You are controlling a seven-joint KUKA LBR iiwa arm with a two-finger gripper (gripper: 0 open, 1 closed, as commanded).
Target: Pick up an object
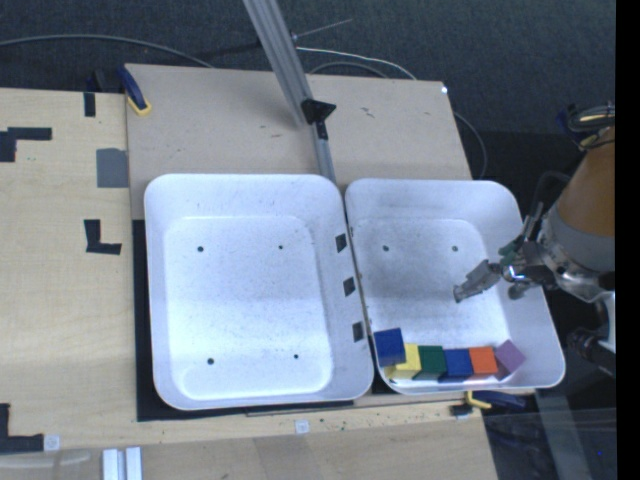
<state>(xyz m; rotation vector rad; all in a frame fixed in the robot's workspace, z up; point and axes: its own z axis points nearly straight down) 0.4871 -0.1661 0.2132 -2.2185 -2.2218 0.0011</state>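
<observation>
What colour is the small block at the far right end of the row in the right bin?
Light purple block, seen in the camera view, beside an orange block.

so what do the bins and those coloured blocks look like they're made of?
Bins: probably moulded plastic, white and matte with dark speckling; rounded corners and a smooth, one-piece rim suggest it. Blocks: solid, flat colours with crisp edges and no shine, so painted wood or foam. The view can't settle which. They sit in a row along the right bin's near wall.
</observation>
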